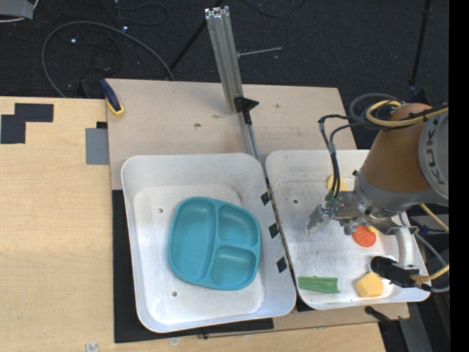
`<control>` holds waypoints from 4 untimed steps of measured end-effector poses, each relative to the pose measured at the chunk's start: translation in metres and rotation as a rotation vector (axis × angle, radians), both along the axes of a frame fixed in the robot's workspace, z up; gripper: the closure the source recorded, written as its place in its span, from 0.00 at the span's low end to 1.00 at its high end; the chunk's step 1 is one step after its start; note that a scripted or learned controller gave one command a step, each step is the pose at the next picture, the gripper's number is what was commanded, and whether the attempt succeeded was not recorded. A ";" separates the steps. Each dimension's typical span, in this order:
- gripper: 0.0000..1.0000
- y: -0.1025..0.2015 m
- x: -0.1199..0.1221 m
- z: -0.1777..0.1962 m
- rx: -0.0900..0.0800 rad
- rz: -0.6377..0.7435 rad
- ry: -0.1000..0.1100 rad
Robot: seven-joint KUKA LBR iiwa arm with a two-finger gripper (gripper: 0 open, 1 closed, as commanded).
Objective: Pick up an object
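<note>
Taking the right bin [293, 196] as landmark: the left bin [139, 196] sits beside it, holding a tray [215, 242]. Inside it, a block [318, 284] and wedge [370, 286] lie near the front, a ball [364, 236] behind them.

The bins [146, 196] were white, the right one smudged with grey. The plate [215, 243] was plain teal. The block [318, 284] was green, the ball [364, 236] orange-red, the wedge [370, 286] yellow. The arm [399, 152] showed an orange band on grey. The surface [44, 196] was pale wood with grey patches.
</note>
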State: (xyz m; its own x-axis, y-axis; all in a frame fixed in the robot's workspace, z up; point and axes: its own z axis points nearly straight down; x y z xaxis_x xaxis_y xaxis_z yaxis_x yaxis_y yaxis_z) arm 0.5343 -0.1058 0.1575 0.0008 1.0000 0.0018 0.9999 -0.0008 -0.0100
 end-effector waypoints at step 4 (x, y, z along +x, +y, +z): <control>1.00 0.001 0.006 0.011 -0.003 0.001 -0.013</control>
